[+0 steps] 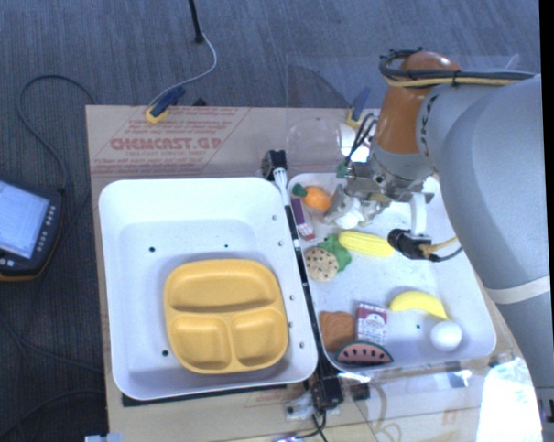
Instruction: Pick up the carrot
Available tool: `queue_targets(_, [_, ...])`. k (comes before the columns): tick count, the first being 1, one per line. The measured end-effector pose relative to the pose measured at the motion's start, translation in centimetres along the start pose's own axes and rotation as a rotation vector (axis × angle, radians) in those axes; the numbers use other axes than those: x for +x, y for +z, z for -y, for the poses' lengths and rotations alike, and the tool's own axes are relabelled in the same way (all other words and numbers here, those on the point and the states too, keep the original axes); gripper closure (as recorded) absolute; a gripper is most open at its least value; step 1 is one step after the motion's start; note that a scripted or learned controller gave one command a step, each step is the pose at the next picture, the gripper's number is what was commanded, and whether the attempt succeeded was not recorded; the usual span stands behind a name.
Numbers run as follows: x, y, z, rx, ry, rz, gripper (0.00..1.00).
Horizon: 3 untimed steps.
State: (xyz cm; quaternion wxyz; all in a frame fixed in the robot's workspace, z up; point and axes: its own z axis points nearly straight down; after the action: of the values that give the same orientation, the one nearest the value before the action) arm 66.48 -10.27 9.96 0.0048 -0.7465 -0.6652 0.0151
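- Overhead, the one camera looks down at a slant on two shallow white bins set side by side on a brown board.
- Left bin [130,222] holds a yellow tray [226,314] with three compartments, lying flat near the middle.
- Right bin [474,330] holds a scatter of toy food.
- At its far left corner lies the carrot [315,199]: a small, rounded orange piece with a green top pointing left toward the bin wall, looking stubby and smooth.
- Just right of the carrot hangs the gripper [354,203], low over the far end of the right bin; the metal parts there are cluttered, so whether the claw is open or closed cannot be told, and the carrot sits beside it rather than visibly inside it.
- Grey arm [494,151] with its orange band [403,118] comes in from the right above that bin.
- Nearer the camera lie a yellow corn cob [366,245], a green-edged cookie [321,262], a banana [418,302], a white egg [445,335], a small red box [372,324], a brown bread piece [336,327] and a watermelon slice [366,354].
- Off the board to the left, a handheld screen unit [16,222] rests on the grey carpet.
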Motion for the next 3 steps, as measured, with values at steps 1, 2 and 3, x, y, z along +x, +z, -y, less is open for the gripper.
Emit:
queue_targets(1, [0.0,0.8,2.1,-0.045,0.100,-0.013,1.00])
queue_targets(2, [4.0,-8.5,6.6,-0.025,0.388,-0.021,1.00])
queue_targets(3, [11.5,-8.2,10.3,-0.015,0.439,-0.020,1.00])
